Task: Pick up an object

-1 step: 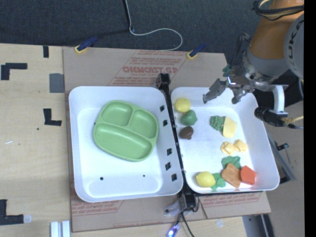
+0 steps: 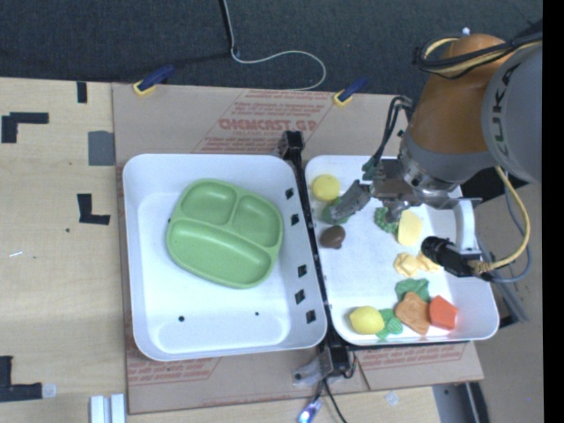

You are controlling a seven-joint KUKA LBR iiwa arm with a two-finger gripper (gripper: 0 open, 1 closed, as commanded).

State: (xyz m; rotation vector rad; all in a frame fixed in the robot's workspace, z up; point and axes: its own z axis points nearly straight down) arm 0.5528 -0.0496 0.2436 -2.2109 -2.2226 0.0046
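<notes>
1. Two white bins are sitting side by side in front of you: the left bin (image 2: 145, 263) is holding a green sectioned plate (image 2: 225, 232), lying flat toward its upper middle, and the right bin (image 2: 357, 276) is holding a scatter of small toy foods.
2. You are seeing the arm (image 2: 458, 104) reaching in from the right, its orange band above the wrist, with the gripper (image 2: 352, 203) hanging low over the upper left part of the right bin.
3. You are looking at one grey finger (image 2: 350, 203) slanting down and to the left; the other is hidden by the wrist, so I cannot tell whether they are spread or pressed together, and nothing is showing between them.
4. Just beside that fingertip, a yellow ball (image 2: 325, 187) is lying near the bin's upper left corner, and a brown lump (image 2: 332, 234) is lying just below it, close to the dividing wall.
5. Under the wrist, a green leafy piece (image 2: 385, 218) is touching a pale yellow piece (image 2: 410, 228), with a smaller yellow piece (image 2: 408, 263) lying below them.
6. Along the lower edge, a lemon (image 2: 366, 319) is resting near an orange wedge (image 2: 412, 311) and a red block (image 2: 442, 313), with green leaves (image 2: 411, 287) just above the wedge, possibly overlapping it.
</notes>
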